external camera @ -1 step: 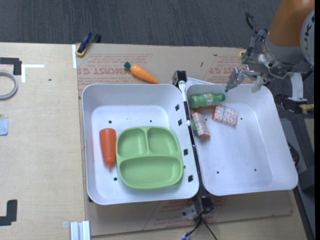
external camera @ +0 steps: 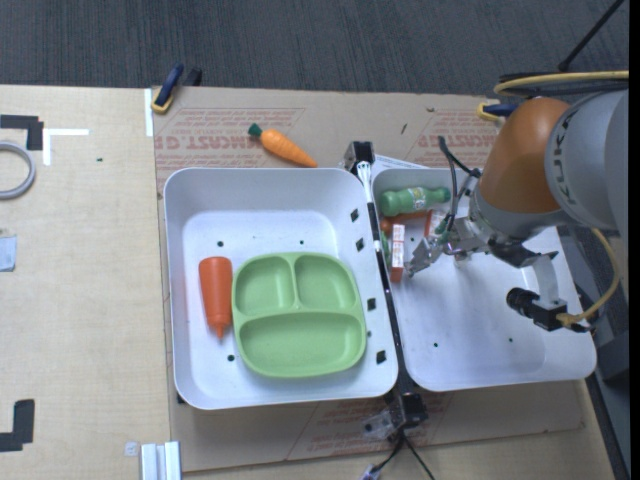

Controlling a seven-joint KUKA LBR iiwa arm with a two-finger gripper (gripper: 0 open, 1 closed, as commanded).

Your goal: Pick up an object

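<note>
step: reaching in right bin | gripper (external camera: 425,256) low at centre-right, fingers parted, holding nothing | target: small red-white box (external camera: 397,248) beside it, green bottle (external camera: 412,200) above | next: centre over box, close

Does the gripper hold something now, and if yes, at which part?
It cannot be told. The gripper is low in the right bin, beside a green bottle and a small red-and-white pack, but nothing shows between its fingers.

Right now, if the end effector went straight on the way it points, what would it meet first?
Probably the small red and white carton by the right bin's left wall, just ahead of the end effector; height above it is unclear.
</note>
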